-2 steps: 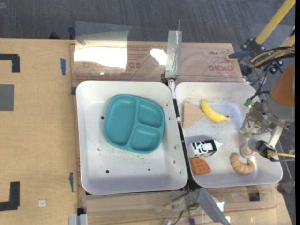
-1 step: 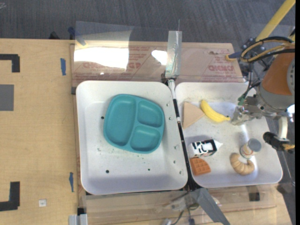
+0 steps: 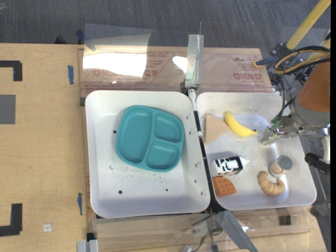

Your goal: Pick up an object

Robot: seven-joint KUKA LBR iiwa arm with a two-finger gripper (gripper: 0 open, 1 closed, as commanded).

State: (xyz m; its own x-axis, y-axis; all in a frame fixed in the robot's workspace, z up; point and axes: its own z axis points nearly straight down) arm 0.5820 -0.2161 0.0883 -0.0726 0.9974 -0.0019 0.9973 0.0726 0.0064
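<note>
1. A toy banana (image 3: 240, 126) is lying in the right bin (image 3: 307, 196), its long axis slanting from upper left to lower right, beside a tan wedge (image 3: 213, 127).
2. The tool (image 3: 273, 134) is hanging just right of the banana near the bin's right wall; whether it is wide or narrow, I cannot tell.
3. A black-and-white package (image 3: 228, 165), a waffle (image 3: 224, 186) and a croissant (image 3: 271, 184) are lying nearer the front; the package's print is unreadable.
4. A teal divided plate (image 3: 149, 138) is sitting in the left bin (image 3: 102, 193) on the worktop (image 3: 39, 140).
</note>
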